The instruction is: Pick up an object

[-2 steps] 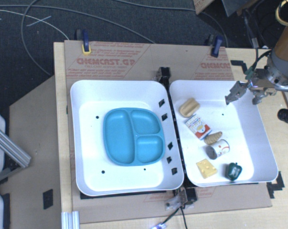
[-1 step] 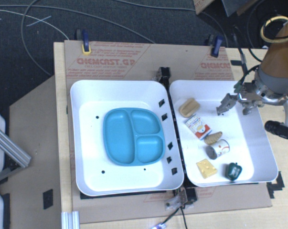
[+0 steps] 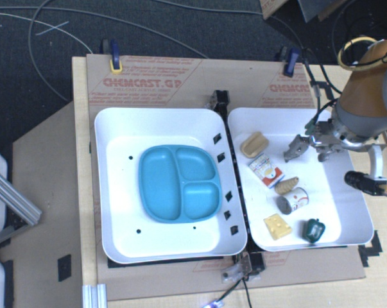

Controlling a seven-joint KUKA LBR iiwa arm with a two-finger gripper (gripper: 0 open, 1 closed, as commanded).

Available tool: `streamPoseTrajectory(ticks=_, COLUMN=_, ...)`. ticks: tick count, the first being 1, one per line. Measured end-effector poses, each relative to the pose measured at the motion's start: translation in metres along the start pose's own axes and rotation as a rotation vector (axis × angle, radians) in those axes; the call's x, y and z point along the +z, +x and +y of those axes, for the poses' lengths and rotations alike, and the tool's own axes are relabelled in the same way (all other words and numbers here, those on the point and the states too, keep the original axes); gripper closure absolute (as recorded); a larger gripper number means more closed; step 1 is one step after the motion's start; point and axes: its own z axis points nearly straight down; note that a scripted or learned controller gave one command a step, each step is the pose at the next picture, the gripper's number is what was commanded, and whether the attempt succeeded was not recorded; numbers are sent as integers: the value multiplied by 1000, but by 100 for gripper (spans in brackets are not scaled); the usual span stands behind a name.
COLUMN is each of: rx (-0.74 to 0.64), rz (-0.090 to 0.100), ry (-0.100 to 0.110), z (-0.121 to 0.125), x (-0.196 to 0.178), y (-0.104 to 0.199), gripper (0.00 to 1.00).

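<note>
Tool (image 3: 298, 147) hangs with fingers spread and nothing between them over the right bin (image 3: 347, 226), near the tan bread piece (image 3: 253, 144). Below lie a red-white packet (image 3: 267, 171), a cheese wedge (image 3: 278, 226) and a green object (image 3: 314, 230). A blue divided plate (image 3: 180, 183) sits in the left bin (image 3: 116, 172).

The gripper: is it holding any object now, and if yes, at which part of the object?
Nothing is held. The gripper hangs above the right bin, apart from the tan block and the small carton.

left bin (image 3: 110, 172): divided tray (image 3: 179, 183) at centre | right bin (image 3: 347, 217): small items (image 3: 280, 191) down its middle
</note>
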Motion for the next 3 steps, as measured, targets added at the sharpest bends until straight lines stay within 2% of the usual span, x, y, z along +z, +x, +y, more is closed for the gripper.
streamPoseTrajectory(ticks=1, rx=1, rz=-1, ry=-7, z=1, x=50, y=0, gripper=0)
streamPoseTrajectory(ticks=2, rx=0, rz=-3, ry=-11, z=3, x=36, y=0, gripper=100)
streamPoseTrajectory(ticks=3, rx=-1, rz=-4, ry=-13, z=8, x=-28, y=1, gripper=100)
